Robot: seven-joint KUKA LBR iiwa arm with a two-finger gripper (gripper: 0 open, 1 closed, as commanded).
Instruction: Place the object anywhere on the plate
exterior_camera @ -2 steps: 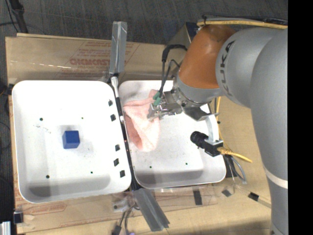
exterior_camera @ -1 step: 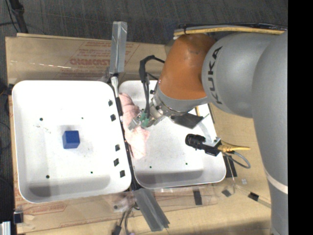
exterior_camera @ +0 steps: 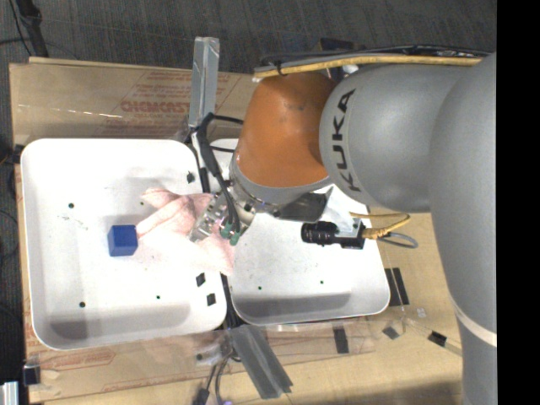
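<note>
The jaws are seen at the end of the grey arm [exterior_camera: 405, 133], below the orange band [exterior_camera: 283, 133], over the seam where the two white bins meet. Whether the jaws are released or clenched cannot be told; they are small, cluttered and partly hidden by the wrist. Nothing is seen grasped between them.

The blue cube [exterior_camera: 122, 240] is found well apart from the jaws, toward the view's left and slightly lower, resting on the floor of the left bin [exterior_camera: 51, 310]. It is not touched by anything.

The plate [exterior_camera: 169, 211] is seen as a pale pink, faint shape in the left bin, just beside the jaws on their left, its near edge reaching under them. Its outline is washed out and cannot be traced fully. The cube is set apart from the plate, just off its left edge.

The right bin [exterior_camera: 295, 306] is located below and to the right of the jaws, partly covered by the arm. A black cylindrical part [exterior_camera: 332, 234] with a yellow cable [exterior_camera: 384, 226] is noted to the right of the jaws. A grey upright bar [exterior_camera: 205, 78] is noted above them. Both bins are carried on a cardboard-covered worktop [exterior_camera: 93, 95]. Black cables [exterior_camera: 207, 154] are seen running just above the jaws.
</note>
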